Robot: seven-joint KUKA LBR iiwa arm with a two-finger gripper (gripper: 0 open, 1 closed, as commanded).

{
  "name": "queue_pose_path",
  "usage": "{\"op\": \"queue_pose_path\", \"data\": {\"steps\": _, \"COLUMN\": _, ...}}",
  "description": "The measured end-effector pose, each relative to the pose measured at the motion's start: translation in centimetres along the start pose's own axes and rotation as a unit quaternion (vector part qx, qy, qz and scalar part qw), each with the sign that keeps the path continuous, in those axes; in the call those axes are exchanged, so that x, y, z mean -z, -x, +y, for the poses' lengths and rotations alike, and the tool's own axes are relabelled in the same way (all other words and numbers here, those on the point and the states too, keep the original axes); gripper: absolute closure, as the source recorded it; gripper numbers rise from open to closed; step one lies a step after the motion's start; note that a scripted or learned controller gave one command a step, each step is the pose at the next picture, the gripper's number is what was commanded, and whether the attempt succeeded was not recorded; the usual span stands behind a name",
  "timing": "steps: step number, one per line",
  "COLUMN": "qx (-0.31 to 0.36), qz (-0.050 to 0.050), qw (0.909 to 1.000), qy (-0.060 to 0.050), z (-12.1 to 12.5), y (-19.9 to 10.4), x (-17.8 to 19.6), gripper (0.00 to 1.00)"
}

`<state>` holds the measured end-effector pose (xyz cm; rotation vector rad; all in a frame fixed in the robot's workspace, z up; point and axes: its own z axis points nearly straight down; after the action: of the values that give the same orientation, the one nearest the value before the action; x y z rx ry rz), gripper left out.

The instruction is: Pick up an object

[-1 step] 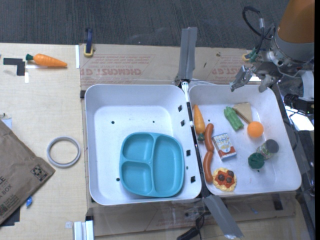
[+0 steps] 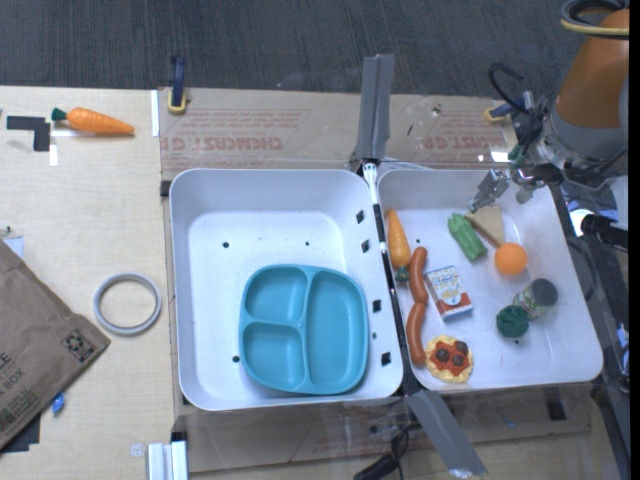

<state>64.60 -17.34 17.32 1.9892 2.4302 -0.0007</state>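
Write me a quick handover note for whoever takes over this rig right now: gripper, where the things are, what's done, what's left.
Gripper: hovering over the far edge of the right bin, nothing seen between its fingers.
Right bin holds: carrot, two sausages, small carton, pizza slice, green vegetable, cheese wedge, orange, two dark round items at the near right.
Left bin: blue divided plate.
Done: nothing lifted yet.
Left: pick one object; cheese wedge and green vegetable lie closest.
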Motion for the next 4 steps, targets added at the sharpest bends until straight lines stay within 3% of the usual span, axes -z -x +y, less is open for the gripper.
{"op": "queue_pose_path", "data": {"steps": 1, "qx": -0.013, "qz": 0.003, "qw": 0.9999, "qy": 0.002, "z": -2.2, "y": 4.0, "x": -7.9, "gripper": 0.00}}
{"op": "queue_pose_path", "data": {"steps": 2, "qx": 0.066, "qz": 0.000, "qw": 0.9978, "qy": 0.001, "z": -4.3, "y": 1.2, "x": -8.0, "gripper": 0.00}}
{"op": "queue_pose_path", "data": {"steps": 3, "qx": 0.064, "qz": -0.001, "qw": 0.9980, "qy": 0.003, "z": -4.3, "y": 1.3, "x": -6.9, "gripper": 1.00}}
{"op": "queue_pose_path", "data": {"steps": 4, "qx": 0.242, "qz": 0.000, "qw": 0.9703, "qy": 0.001, "z": -9.7, "y": 1.1, "x": -8.1, "gripper": 1.00}}
